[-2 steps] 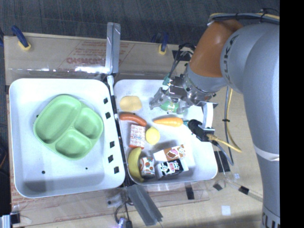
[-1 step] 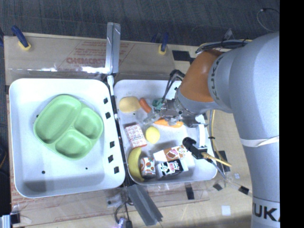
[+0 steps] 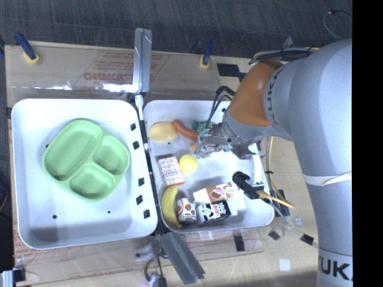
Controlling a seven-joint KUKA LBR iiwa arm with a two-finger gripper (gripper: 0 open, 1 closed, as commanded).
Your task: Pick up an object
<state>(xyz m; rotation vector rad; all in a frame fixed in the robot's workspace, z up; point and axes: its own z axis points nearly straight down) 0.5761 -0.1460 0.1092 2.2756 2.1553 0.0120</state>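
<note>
The grey arm enters over the right edge of the right bin. Its orange band sits above that bin's far right corner.

The left bin carries one item: a green divided plate, lying flat near the bin's centre.

The right bin carries all remaining items, which are the candidates for picking:

- Banana: at the near left corner, curved along the left wall.
- Pale carton: lying flat near the near edge, right of centre.
- Black-and-white carton: touching the pale carton on its near side.
- Brown-and-white carton: between the banana and the black-and-white carton, touching both.
- Pale yellow lump: beside the left wall towards the far edge; possibly a potato.
- Pink-and-white packet: beside the left wall, between the lump and the banana.
- Orange-red sausage: just right of the lump, angled towards the gripper.
- Yellow ball: touching the packet's right side.
- Small green item: next to the sausage's right end, partly hidden.

The gripper is low in the right bin, centre towards the far edge, just beside the sausage's right end and near the ball. How far it is open cannot be told from this angle, and no item can be seen gripped.
</note>
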